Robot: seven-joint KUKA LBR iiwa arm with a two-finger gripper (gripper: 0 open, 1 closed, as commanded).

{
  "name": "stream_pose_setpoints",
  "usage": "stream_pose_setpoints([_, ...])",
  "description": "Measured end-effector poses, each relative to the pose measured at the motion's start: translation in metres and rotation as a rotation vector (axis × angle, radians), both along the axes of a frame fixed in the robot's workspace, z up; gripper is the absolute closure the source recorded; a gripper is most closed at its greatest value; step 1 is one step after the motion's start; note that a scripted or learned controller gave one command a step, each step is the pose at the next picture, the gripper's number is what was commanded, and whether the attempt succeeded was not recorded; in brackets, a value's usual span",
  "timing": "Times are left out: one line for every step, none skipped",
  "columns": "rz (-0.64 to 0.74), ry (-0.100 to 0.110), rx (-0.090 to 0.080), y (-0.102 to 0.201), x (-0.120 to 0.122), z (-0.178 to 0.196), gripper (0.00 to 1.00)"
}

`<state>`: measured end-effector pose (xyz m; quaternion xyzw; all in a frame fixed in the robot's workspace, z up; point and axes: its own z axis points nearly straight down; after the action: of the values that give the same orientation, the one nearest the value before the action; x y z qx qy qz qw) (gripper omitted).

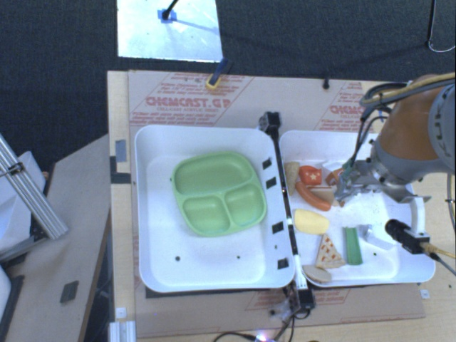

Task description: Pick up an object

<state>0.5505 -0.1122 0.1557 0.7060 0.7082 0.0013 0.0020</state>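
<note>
- Two white bins are seen side by side on the table; the left bin carries a green tray, the right bin carries the small toy foods.
- The pincer is placed low in the right bin, just beside the sausage and the tomato; whether it is released or clenched cannot be told, and nothing is seen held.
- The sausage is judged the likeliest target, being the nearest thing to the tip.
- A good grasp is judged to call for a straight descent, with the sausage taken across its narrow width, not along its length.
- The tomato lies touching or nearly touching the sausage, so a push aside should be guarded against.
- The yellow piece, the green stick and the wedge lie nearer the front and are better left undisturbed.
- A slow lift is advised, so that a slipped grasp is noticed early.
</note>
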Motion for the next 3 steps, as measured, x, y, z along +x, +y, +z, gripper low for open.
stream_pose_setpoints([0.002,-0.002,0.0,0.005,-0.002,0.063,1.0])
stream_pose_setpoints([0.001,0.002,0.001,0.005,-0.001,0.069,1.0])
stream_pose_setpoints([0.005,0.003,0.002,0.057,-0.008,0.059,1.0])
